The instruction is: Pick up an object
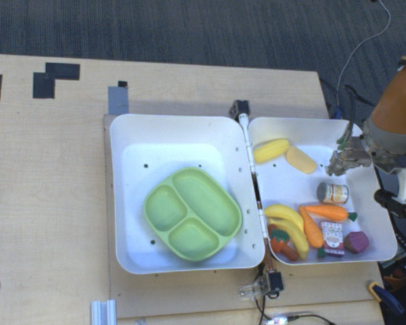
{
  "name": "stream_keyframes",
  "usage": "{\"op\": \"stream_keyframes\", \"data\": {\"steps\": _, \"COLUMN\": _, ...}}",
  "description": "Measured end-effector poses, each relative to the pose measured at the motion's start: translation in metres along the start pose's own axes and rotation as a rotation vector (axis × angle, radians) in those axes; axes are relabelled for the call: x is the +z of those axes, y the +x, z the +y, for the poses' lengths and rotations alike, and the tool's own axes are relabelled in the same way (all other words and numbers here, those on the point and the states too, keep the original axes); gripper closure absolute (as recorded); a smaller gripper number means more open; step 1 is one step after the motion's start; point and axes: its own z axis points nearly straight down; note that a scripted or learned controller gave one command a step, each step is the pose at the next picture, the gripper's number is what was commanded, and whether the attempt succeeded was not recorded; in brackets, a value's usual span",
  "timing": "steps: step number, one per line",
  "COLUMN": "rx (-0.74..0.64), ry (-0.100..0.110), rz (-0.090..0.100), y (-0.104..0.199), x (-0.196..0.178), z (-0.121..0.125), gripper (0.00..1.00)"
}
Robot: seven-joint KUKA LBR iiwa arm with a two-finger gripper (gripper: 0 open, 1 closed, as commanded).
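A light wood bench [47,181] sits on a dark grey carpet [189,19]. Two white bins lie side by side on it.

The left bin [122,181] has a green plate [193,213] in it. The plate has three parts.

The right bin [365,141] holds the toy food. At the back is a yellow corn [271,149], and just beside it a pale yellow block [301,160]. Near the middle is a small jar [333,193] on its side. In front of the jar lie two carrots [326,212], one across and one pointing to the front. A banana [289,223] curves along the left side of the pile. A red berry [283,242] peeks out under it. A little box [332,238] with red on it rests at the front, and a purple thing [357,242] sits next to it in the corner.

My arm [396,114] comes in from the right. My claw [340,162] hangs over the right bin, just behind the jar and to the right of the block. It is small and grey here, and I cannot tell how it is set. I see nothing in it.
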Motion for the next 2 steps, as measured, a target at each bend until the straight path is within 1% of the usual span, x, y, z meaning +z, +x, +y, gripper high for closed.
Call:
{"op": "stream_keyframes", "data": {"steps": 1, "rx": 0.000, "ry": 0.001, "rz": 0.000, "y": 0.000, "x": 0.000, "z": 0.000, "gripper": 0.00}}
{"op": "stream_keyframes", "data": {"steps": 2, "rx": 0.003, "ry": -0.002, "rz": -0.001, "y": 0.029, "x": 0.024, "z": -0.043, "gripper": 0.00}}
